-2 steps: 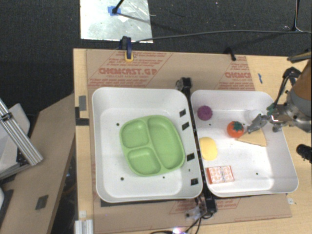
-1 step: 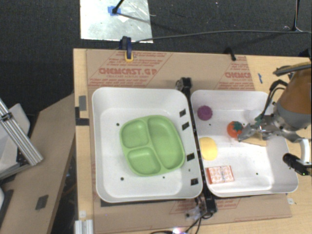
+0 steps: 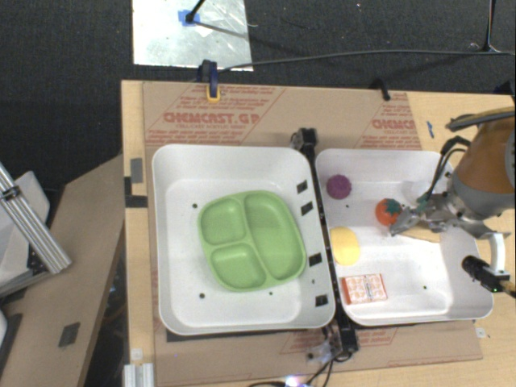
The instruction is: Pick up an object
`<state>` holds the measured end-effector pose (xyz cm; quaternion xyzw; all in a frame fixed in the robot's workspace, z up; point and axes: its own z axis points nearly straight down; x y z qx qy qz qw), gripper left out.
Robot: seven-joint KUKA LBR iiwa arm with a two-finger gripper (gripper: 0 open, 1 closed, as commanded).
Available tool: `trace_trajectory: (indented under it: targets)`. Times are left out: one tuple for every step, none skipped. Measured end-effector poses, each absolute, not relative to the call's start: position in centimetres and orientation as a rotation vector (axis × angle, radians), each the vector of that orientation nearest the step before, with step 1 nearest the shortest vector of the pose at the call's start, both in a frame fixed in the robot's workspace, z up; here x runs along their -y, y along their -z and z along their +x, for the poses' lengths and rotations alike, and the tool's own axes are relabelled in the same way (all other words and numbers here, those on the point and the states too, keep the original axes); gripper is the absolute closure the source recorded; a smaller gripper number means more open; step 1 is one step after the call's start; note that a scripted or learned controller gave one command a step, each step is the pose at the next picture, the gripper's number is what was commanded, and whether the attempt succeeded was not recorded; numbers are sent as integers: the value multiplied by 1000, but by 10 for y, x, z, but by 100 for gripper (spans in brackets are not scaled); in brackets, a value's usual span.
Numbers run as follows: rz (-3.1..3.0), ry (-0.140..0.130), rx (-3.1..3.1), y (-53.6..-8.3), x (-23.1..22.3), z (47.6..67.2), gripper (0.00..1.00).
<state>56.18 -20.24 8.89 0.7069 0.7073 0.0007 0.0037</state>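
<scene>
The right bin (image 3: 419,297) holds a purple ball (image 3: 339,186), an orange-red fruit with a green top (image 3: 388,210), a yellow lemon-like object (image 3: 346,245) and a small red-and-white box (image 3: 364,288). My gripper (image 3: 403,223) reaches in from the right, low over the bin, its tip just right of and below the orange-red fruit. Nothing visible sits between its fingers.
The left bin (image 3: 173,216) holds a green divided plate (image 3: 251,239). A black clamp strip (image 3: 317,216) runs between the two bins. The arm's orange band (image 3: 488,164) hangs over the right bin's far right side. Cardboard (image 3: 242,111) lies under both bins.
</scene>
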Motion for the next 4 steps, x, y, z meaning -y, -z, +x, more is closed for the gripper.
trace_trajectory:
  targets:
    - [2210,-30,-2238,-102,191,567,100]
    - [2213,-3,-2224,-163,195,572,100]
    - [2212,-4,-2224,-217,195,574,100]
    - [2211,-3,-2231,-223,149,569,100]
